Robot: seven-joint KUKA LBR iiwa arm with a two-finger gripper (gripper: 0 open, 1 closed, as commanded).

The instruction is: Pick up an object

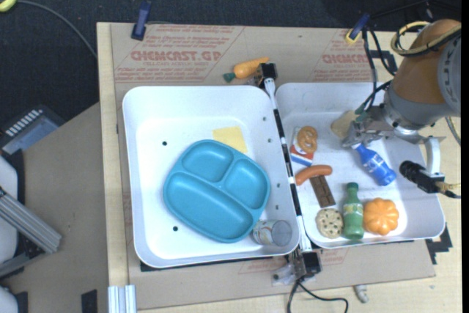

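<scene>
My gripper (358, 138) hangs low over the upper middle of the right bin (425, 231), reaching in from the right. A small blue bottle (374, 164) lies tilted just below and right of it, its top end right at the gripper. A tan lump (340, 125) sits close on the gripper's left. Nothing can be seen held in the gripper.
Along the right bin's left and front lie a pretzel (306, 137), a sausage (314, 174), a brown bar (322, 191), a cookie (330, 222), a green bottle (352, 210) and an orange pumpkin (381, 216). The left bin (146, 121) holds a blue divided plate (216, 190), a yellow slice (231, 136) and a grey can (275, 233).
</scene>
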